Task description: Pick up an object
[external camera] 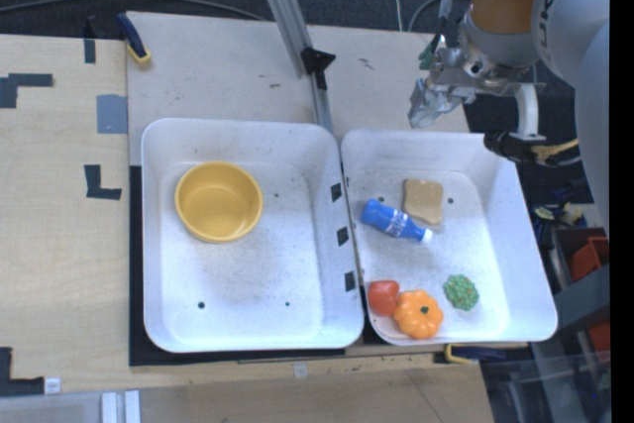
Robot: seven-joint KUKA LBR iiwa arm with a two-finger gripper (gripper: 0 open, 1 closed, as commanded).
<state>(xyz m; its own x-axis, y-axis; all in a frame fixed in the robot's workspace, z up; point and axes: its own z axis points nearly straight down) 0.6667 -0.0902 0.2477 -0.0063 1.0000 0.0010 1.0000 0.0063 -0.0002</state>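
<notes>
Nearest the lens, at the front edge of the right bin (515, 213): one orange toy pumpkin (419, 313), glossy and ribbed, with a small stalk on top, touching one red rounded piece (383, 295) on its left, smooth like plastic, exact shape hard to tell. Just to the right of the pumpkin, apart from it, one green knobbly lump (461, 291), broccoli-like texture. Further back in the same bin: one blue bottle (393, 220) with a white cap, cylindrical, lying on its side at a slant, cap pointing toward the front right; just behind it one tan bread-slice shape (424, 201), flat with a matte surface, close to the bottle, contact unclear. Five items in that bin total. Left bin (158, 243): one yellow bowl (219, 201), round, smooth, open side up, sitting in the rear left part. Both bins are shallow white trays with rounded corners, finely speckled, set side by side. One gripper (432, 106), metallic grey, hangs over the bench just behind the right bin's back rim, above none of the objects; nothing between its fingers, and I cannot tell how wide they stand. Orange band visible on the arm above it.
</notes>
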